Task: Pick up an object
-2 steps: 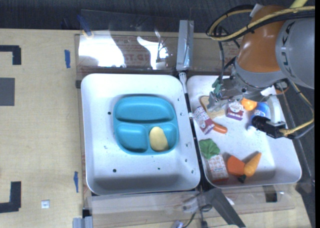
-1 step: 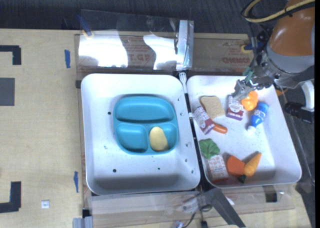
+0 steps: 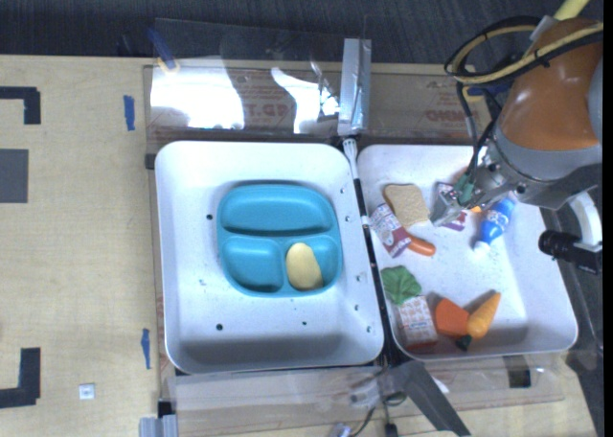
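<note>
Arm reaches in from frame right; gripper point(image 3: 466, 197) low in right bin point(image 3: 546, 330), upper middle, beside small bottle point(image 3: 492, 225) w/ blue cap, prob. lining up a pick. Can't tell jaws' state.

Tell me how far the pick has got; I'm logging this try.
Nothing looks lifted yet: the bread slice, carrot and small bottle all lie in the right bin. In hand: the gripper is low over that bin's upper part. Left: grasping an item and raising it.
</note>
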{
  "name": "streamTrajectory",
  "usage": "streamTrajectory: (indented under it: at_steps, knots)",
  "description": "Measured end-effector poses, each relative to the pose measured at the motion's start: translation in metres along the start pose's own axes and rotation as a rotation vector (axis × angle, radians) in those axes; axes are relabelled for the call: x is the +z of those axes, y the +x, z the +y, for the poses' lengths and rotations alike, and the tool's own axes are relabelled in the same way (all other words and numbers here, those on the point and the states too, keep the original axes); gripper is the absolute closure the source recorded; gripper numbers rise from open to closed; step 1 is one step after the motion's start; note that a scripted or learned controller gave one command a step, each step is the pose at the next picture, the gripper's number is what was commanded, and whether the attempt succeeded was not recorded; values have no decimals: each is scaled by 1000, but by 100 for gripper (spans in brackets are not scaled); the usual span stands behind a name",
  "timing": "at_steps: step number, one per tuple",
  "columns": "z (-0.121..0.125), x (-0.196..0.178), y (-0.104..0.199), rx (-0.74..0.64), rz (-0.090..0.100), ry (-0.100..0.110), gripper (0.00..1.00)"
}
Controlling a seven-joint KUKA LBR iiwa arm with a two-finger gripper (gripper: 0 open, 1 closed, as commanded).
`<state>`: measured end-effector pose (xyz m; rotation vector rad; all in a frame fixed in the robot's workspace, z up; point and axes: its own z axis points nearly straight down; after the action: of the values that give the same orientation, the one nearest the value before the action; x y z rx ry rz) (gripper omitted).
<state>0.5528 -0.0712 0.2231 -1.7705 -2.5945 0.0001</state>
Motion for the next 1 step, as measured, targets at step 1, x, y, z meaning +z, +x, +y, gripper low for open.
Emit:
streamTrajectory:
  at_steps: [1]
  knots:
    - [-1,40,14,308,2,2,100]
